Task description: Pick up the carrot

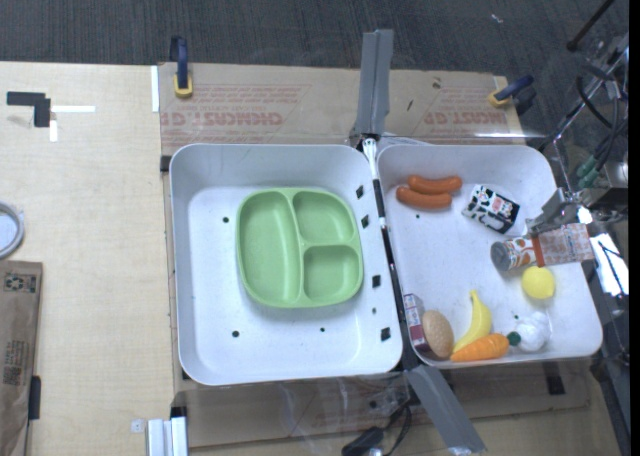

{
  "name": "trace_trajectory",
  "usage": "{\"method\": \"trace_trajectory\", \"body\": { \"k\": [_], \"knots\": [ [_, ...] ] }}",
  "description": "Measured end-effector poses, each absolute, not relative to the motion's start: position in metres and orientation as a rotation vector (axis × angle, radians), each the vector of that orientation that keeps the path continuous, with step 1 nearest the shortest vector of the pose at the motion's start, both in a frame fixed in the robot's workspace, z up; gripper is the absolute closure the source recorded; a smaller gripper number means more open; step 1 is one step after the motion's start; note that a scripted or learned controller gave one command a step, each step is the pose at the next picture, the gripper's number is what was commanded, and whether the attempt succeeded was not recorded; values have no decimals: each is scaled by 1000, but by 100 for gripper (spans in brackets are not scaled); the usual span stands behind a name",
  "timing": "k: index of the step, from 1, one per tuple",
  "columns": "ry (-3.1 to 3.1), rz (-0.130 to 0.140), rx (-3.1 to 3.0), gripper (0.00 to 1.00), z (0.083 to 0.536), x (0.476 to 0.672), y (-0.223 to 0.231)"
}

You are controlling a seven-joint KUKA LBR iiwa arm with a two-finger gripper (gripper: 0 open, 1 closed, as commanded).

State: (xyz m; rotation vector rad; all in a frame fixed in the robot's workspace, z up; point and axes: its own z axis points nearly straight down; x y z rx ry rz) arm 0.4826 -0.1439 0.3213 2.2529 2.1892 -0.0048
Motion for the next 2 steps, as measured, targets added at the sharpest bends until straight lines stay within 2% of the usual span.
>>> {"method": "trace_trajectory", "body": {
  "k": [1,2],
  "knots": [
    [1898,-6,2503,100,399,478,-206],
    [1564,-9,2727,100,343,478,-183]
  ]
}}
